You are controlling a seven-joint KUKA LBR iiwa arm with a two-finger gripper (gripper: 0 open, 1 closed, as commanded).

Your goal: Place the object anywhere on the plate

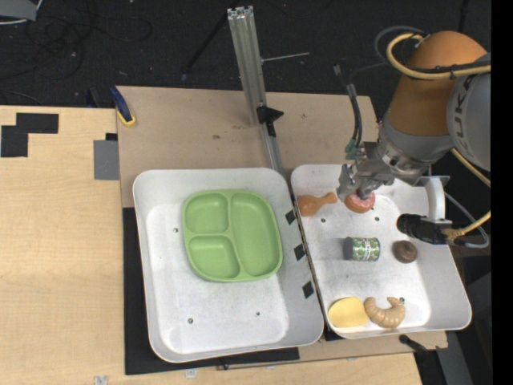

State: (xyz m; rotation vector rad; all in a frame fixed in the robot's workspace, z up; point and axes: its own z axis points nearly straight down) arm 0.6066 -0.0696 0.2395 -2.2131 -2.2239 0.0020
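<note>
Pink round object (361, 202) sits under our gripper (357, 188) in the right bin (449, 295); we cannot tell its grip. We judge grasping underway; next, carry it to the green plate (232, 236).

Even overhead light, white bins (216, 327) bright, background dark, slightly soft focus, faint shadows

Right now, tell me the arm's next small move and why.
Probably lower the gripper a little onto the pink object just beneath it in the right bin. The green plate sits in the left bin, so a grasp must come before any carry.
</note>
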